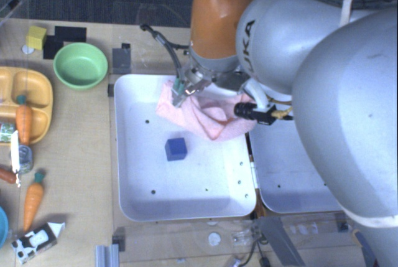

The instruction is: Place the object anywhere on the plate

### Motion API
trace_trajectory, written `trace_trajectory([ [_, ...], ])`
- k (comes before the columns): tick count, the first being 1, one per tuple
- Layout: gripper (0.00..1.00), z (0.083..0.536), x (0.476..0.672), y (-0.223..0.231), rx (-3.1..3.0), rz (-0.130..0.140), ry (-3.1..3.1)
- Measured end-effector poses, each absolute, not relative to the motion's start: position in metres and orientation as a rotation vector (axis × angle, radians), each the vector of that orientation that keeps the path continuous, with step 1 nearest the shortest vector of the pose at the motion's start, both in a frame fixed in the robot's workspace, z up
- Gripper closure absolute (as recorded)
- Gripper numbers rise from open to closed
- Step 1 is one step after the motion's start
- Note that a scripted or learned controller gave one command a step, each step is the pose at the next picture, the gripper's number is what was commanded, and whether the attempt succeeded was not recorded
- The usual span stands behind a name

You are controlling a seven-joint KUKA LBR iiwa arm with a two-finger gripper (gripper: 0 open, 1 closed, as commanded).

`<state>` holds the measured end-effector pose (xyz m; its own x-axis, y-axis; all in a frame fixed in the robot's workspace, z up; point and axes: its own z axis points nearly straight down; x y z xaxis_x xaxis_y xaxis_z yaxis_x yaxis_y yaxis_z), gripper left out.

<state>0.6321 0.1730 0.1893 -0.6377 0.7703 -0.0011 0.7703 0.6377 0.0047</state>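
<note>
A crumpled pink cloth lies in the back right part of the left white bin. My gripper is down at the cloth's upper left corner, touching or just above the fabric. A small blue cube sits on the bin floor in front of the cloth, apart from the gripper. The yellow divided plate rests on the bench at the far left, with a toy carrot in one of its compartments. The arm's grey and orange body hides the back right of the bin.
A green bowl stands behind the plate. Another carrot, a small cow-patterned carton and a yellow block lie on the bench at the left. The right bin is mostly covered by the arm.
</note>
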Motion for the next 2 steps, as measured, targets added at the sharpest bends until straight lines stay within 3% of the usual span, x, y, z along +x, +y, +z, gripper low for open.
trace_trajectory([
  [1, 1.00, 0.238, 0.648, 0.222, 1.294, 0.010, 2.856],
  [2, 1.00, 0.168, 0.609, 0.226, 0.921, 0.006, 3.000],
])
